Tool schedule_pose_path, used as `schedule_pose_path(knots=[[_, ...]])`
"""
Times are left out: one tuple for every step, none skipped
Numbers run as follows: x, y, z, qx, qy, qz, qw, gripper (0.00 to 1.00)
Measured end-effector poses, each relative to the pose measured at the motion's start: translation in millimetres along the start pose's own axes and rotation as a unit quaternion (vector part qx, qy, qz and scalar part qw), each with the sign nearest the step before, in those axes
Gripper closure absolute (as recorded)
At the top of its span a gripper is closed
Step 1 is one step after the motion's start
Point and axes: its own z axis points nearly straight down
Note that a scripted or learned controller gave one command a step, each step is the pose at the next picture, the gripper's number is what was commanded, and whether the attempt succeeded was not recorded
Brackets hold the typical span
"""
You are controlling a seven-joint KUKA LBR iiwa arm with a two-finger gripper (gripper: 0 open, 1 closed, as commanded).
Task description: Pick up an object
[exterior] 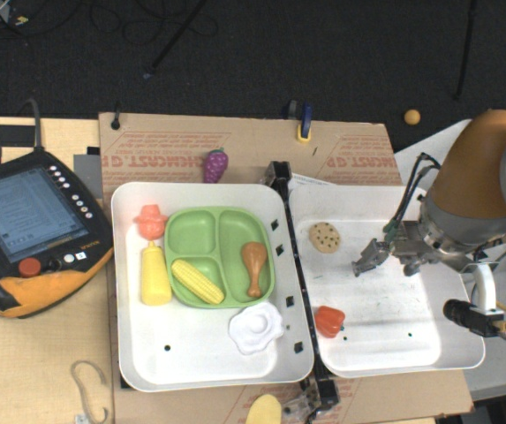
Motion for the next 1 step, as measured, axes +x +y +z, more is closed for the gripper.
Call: schedule_pose_path(knots=[[-0.4,2.8,-6.1,-0.006,-0.001,-0.001,1.0000,0.00]])
